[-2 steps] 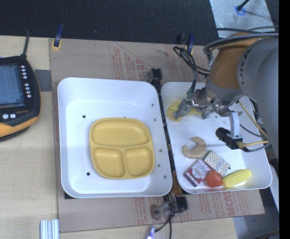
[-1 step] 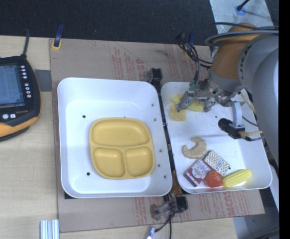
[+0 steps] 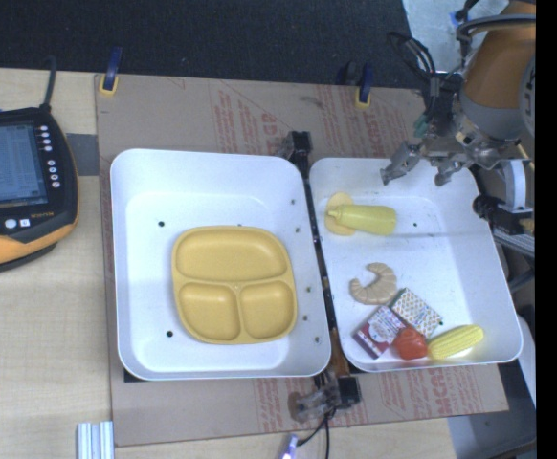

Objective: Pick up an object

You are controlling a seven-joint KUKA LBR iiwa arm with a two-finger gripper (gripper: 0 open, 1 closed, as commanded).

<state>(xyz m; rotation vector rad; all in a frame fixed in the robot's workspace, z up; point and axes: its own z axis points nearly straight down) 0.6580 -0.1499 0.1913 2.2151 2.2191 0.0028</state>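
- Claw: you see it at the far edge of the right bin, hanging from the grey arm with its orange band. Its two fingers stand apart, with nothing between them.
- Right bin: this shallow white bin carries all the small things you could pick.
- Yellow corn cob: it lies on its side near the bin's far left corner, closest to the claw but apart from it.
- Croissant-shaped piece: a tan crescent, it lies near the bin's middle, nearer you than the cob.
- Patterned packet: it sits just beside the crescent, toward the near right.
- Red-and-white packet: it rests against the patterned packet, by the near left wall.
- Red round piece: it touches both packets; you cannot tell what it is.
- Second yellow cob: it lies just beside the red piece, at the near right corner.
- Left bin: it holds a yellow three-compartment tray, lying flat near the middle.
- Bench: to the left of the bins you find a teach pendant with a lit screen and an orange underside.
- Cardboard sheet: it lies under both bins, clamped at its far edge.
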